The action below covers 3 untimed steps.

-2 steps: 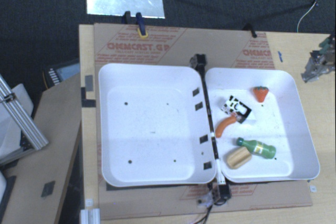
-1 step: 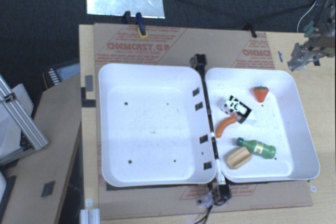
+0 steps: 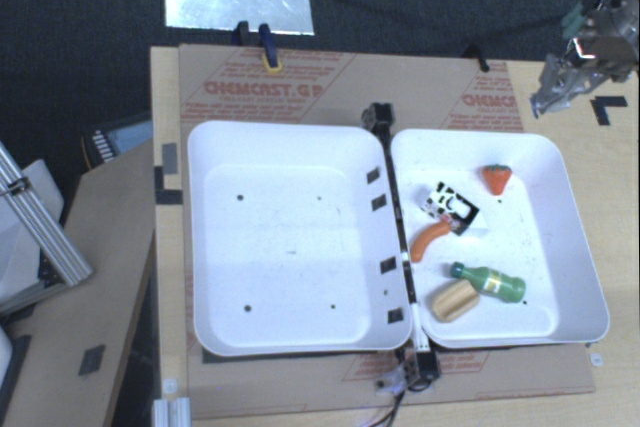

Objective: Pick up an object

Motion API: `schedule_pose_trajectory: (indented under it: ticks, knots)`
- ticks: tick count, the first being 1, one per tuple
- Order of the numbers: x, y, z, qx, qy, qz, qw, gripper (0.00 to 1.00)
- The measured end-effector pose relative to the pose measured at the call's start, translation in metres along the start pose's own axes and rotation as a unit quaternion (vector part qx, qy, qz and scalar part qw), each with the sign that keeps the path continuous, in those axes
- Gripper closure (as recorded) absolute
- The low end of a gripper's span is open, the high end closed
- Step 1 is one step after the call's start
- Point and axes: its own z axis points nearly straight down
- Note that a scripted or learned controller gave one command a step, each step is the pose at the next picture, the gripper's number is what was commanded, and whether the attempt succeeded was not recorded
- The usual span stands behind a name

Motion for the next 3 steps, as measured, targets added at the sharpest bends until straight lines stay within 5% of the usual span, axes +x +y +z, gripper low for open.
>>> schedule_pose_trajectory:
  ticks: [1, 3]
  knots:
    - [0.017, 0.018, -0.068, -0.001, -0.001, 0.002, 1.0, 1.0]
    - [0.016, 0.019, -0.087, -0.001, -0.001, -0.001, 1.0, 1.0]
